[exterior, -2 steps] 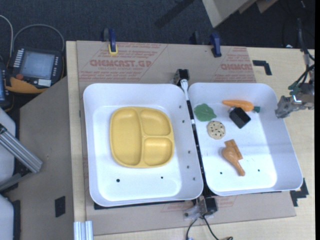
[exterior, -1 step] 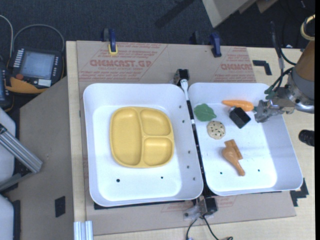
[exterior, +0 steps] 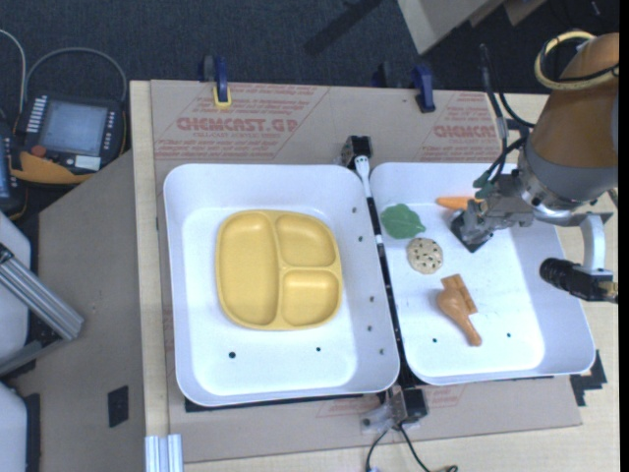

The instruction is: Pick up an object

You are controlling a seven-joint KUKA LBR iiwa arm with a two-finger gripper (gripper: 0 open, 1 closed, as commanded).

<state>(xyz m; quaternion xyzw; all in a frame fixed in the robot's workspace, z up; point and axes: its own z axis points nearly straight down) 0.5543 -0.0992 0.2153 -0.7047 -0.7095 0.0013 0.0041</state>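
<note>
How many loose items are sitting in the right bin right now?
4. A green piece near the bin's upper left, an orange carrot-like piece by the gripper, a speckled cookie in the middle, and a tan piece lower down. The arm may hide more.

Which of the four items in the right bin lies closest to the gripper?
The small orange carrot, just left of the gripper near the bin's far wall; the others lie farther off.

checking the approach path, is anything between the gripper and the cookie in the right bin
Nothing visible. The gripper sits up and right of the cookie, with bare bin floor between them. The green piece lies just above that line.
</note>
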